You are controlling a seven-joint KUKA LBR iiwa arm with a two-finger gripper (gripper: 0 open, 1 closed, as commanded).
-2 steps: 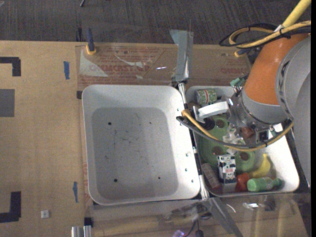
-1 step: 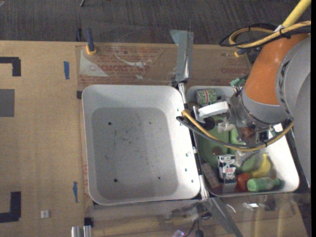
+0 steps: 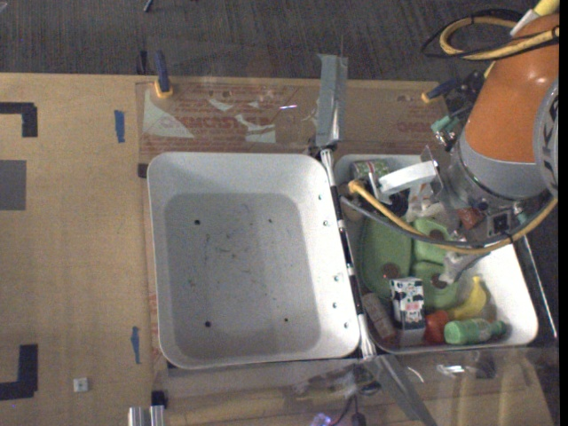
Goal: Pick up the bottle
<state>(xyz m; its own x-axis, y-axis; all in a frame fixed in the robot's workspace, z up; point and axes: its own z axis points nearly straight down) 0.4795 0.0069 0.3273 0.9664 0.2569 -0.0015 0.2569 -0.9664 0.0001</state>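
So we've got the arm [image 3: 519, 105] coming in from the right side of the shot, sitting up in the upper right corner. The orange band is the biggest thing we see of it, a big rounded shell, with the grey wrist section right below and to the right. It's angled down and to the left from there. Yellow and black cables loop off the top and another yellow cable curls around under the wrist. The gripper [image 3: 453, 260] end points downward at the lower left of the wrist, but honestly it's buried in clutter and we can't make out how the jaws stand.
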